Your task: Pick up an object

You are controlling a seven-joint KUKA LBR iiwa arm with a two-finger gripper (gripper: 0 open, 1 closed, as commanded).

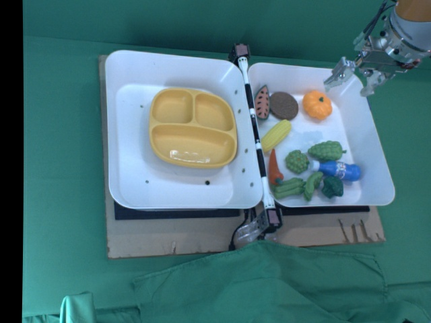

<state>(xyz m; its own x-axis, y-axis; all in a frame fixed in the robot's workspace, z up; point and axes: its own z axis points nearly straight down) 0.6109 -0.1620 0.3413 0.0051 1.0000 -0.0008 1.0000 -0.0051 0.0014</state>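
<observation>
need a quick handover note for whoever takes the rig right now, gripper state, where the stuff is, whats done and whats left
Gripper: open, holding nothing, hovering over the upper right corner of the right bin.
Right bin holds the toy foods: pumpkin nearest the gripper, brown cookie, watermelon slice, corn, carrot, blue bottle and several green vegetables.
Left bin holds a yellow divided plate.
Done: nothing picked yet.
Left: lower onto one item, probably the pumpkin, close on it and lift.
</observation>
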